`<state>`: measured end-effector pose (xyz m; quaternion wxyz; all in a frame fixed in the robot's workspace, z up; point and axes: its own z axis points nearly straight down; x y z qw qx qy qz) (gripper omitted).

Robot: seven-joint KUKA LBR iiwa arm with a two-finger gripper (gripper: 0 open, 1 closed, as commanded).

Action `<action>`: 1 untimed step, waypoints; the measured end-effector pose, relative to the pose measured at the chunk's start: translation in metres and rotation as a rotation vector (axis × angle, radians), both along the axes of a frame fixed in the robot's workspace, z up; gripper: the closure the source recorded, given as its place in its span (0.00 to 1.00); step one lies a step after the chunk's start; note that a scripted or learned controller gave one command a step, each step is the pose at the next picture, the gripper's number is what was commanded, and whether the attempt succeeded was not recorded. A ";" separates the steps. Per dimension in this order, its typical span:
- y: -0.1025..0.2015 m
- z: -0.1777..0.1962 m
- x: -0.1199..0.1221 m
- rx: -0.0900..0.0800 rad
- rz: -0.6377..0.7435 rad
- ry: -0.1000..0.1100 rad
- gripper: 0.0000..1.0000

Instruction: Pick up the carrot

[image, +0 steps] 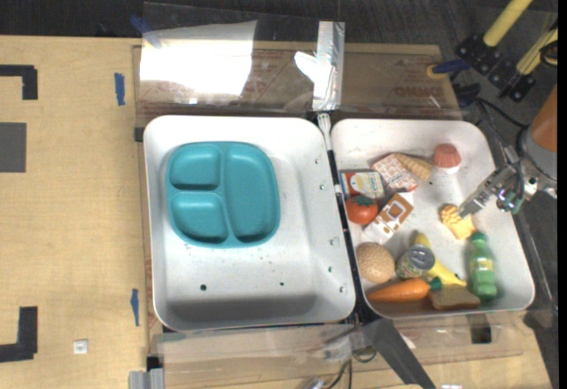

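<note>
Carrot (399, 291): front edge of right bin (509, 303), lying left–right.
Gripper (474, 205): up by right edge — carrot front-left of it.
Fingers: state unclear.

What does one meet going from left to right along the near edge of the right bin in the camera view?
Carrot → brown bread slice → green bottle.

Both bins (310, 166) are white. A teal plate (223, 192) lies in the left bin. In the right bin (505, 290), the carrot (399, 291) by the near edge is orange, the bottle (481, 265) green, the tomato (361, 211) red, the potato (375, 261) tan.
</note>
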<state>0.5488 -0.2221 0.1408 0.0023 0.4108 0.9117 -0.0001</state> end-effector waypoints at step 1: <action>-0.001 -0.025 -0.002 0.003 -0.305 0.002 1.00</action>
